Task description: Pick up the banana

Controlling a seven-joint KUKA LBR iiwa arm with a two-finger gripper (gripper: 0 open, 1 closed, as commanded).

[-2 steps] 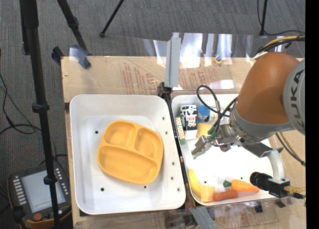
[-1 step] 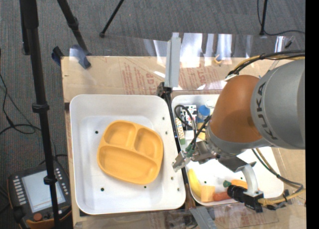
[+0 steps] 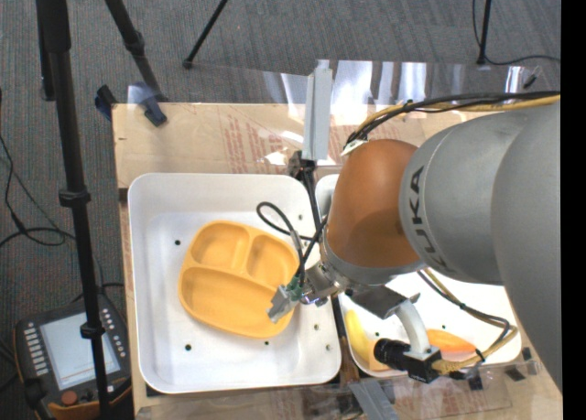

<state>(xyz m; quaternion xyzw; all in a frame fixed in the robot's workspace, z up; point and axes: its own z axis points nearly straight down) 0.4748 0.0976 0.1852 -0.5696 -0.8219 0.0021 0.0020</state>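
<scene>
Yellow banana (image 3: 362, 347) in right bin (image 3: 513, 340), mostly hidden under arm, fingers' state unclear.

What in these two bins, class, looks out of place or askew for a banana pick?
Nothing is spilled or broken. The yellow divided plate lies flat but turned at an angle in the left bin. The gripper sits at that plate's edge, while the banana lies in the right bin.

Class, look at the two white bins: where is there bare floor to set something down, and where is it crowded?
Left bin: bare floor borders the yellow plate along its left wall and front edge. Right bin: crowded, with the arm overhead, the banana and an orange object.
</scene>
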